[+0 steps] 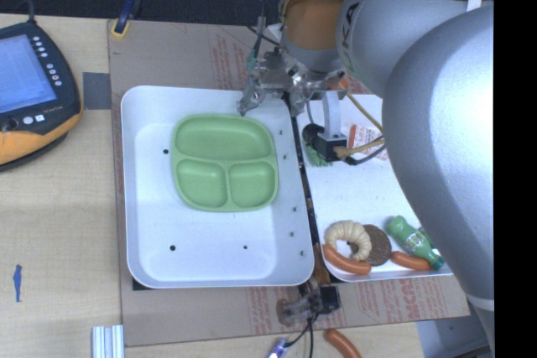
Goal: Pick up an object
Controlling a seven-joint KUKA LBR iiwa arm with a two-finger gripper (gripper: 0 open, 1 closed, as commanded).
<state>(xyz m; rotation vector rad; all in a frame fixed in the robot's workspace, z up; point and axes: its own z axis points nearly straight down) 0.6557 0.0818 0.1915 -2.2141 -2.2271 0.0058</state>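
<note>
The arm [436, 96] overhangs the right bin's [369, 205] toy food [369, 247]; end effector [256, 92] state unclear.

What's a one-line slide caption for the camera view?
KUKA arm's gripper poised over the far rim of the left bin holding a green divided plate; toy food sits in the right bin.

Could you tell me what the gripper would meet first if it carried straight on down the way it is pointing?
Probably the far rim of the left bin, close to the green divided plate. The gripper hangs above that edge, though its height is hard to judge.
</note>
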